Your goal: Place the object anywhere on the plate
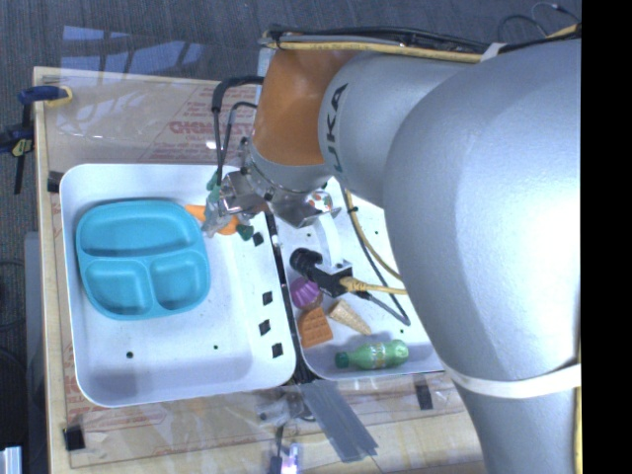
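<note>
An orange object (223,221) is seen at the gripper (229,217), just beside the blue plate's (141,258) upper right corner, in the left bin (158,373). Whether it is pinched cannot be told. In the right bin (420,355), a purple item (304,291), a cone (348,315) and a green bottle (373,355) are clustered near the front edge.

Grey arm (444,166); gripper (229,215) low
</note>
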